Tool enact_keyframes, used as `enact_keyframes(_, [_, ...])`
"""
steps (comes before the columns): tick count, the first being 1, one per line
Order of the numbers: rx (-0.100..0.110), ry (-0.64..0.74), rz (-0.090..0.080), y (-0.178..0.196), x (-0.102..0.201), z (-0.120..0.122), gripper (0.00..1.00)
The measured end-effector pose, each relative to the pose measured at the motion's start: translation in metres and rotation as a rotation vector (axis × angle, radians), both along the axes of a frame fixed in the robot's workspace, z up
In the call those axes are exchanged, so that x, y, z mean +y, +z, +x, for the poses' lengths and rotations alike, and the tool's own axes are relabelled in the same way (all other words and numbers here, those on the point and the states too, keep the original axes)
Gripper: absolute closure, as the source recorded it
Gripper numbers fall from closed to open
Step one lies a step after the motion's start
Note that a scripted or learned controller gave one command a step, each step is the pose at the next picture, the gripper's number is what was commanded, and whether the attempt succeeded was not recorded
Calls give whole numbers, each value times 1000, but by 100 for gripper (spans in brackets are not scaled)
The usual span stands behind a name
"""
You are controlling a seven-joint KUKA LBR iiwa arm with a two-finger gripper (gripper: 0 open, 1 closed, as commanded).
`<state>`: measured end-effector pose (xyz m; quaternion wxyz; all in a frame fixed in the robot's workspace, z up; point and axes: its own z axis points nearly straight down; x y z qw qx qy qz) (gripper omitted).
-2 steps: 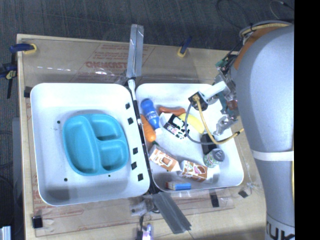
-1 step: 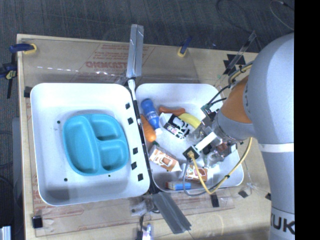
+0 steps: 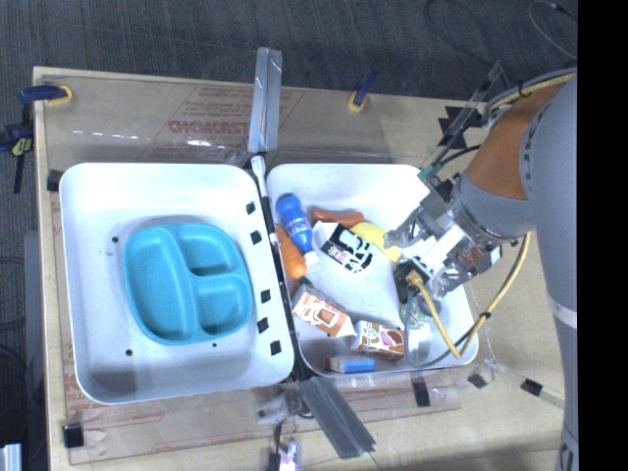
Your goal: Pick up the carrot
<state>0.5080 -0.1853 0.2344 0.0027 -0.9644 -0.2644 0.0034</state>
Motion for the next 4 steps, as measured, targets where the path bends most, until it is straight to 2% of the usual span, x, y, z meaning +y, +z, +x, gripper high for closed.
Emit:
enact_keyframes(1, [2, -307, -1, -127, 64, -10, 0])
enact_keyframes(2, [2, -107, -1, -146, 79, 36, 0])
enact_keyframes(3, [12, -101, 3, -139, 80, 35, 100])
enact_keyframes(4, [-1, 269, -1, -45, 142, 18, 100])
